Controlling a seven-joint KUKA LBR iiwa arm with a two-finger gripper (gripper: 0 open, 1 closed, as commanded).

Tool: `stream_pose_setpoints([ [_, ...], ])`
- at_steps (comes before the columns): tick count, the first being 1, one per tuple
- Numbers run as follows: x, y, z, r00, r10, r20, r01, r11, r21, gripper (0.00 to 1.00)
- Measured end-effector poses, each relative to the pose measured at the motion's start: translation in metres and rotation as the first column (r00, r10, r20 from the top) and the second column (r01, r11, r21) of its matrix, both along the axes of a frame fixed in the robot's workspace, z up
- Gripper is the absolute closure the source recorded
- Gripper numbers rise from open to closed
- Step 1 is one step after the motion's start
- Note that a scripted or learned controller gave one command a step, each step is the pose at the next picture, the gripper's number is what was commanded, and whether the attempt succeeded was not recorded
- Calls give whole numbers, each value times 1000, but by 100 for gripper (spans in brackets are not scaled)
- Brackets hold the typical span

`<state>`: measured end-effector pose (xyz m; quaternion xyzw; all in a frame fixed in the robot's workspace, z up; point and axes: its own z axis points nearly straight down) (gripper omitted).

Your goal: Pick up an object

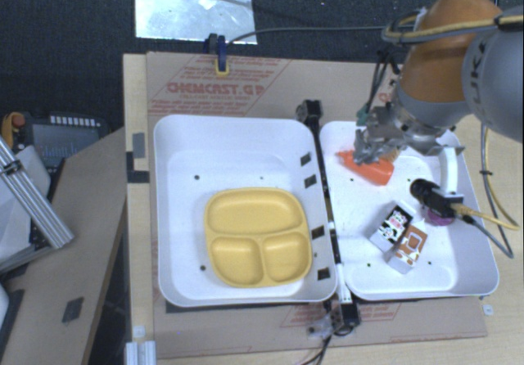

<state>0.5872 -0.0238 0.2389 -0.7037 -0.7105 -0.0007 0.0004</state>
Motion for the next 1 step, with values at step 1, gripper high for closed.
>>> stream_pose_setpoints([
  [1, -14, 49, 5, 1000, 0, 0, 0, 1000, 0, 100],
])
